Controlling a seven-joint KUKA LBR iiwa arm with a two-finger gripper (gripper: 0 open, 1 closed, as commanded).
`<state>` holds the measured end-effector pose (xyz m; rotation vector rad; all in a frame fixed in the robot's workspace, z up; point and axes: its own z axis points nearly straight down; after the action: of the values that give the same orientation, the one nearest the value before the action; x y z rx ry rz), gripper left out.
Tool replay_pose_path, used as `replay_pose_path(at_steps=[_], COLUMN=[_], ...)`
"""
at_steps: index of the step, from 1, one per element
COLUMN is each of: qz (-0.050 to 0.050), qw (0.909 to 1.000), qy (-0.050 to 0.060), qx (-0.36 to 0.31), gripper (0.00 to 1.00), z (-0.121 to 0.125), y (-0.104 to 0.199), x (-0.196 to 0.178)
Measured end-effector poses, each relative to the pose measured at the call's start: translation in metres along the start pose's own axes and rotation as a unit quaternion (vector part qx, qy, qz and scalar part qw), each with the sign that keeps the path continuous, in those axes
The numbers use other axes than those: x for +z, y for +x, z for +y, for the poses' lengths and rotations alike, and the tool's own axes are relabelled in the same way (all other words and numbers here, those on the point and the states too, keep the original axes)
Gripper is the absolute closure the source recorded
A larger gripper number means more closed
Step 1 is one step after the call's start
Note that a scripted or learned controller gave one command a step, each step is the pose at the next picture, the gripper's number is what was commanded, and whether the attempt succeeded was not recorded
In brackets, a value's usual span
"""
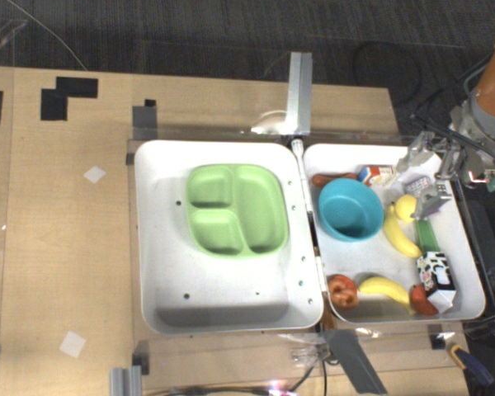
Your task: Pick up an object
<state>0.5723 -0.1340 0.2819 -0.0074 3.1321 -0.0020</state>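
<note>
Gripper (425,190) over right bin (470,254) | fingers apart, nothing held | labels unreadable

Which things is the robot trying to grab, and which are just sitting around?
For the job:
gripper, over the right bin
blue bowl
two bananas
apple
black-and-white carton
green bar

Just sitting around:
green divided plate
left bin
wooden bench
</note>
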Motion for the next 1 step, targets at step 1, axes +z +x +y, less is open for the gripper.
replay_pose_path(at_steps=[1], qz=[0.005], qw=[0.9995], qy=[-0.001], qx=[0.03], gripper=[0.0], z=[-0.0429], y=[-0.0189], x=[0.178])
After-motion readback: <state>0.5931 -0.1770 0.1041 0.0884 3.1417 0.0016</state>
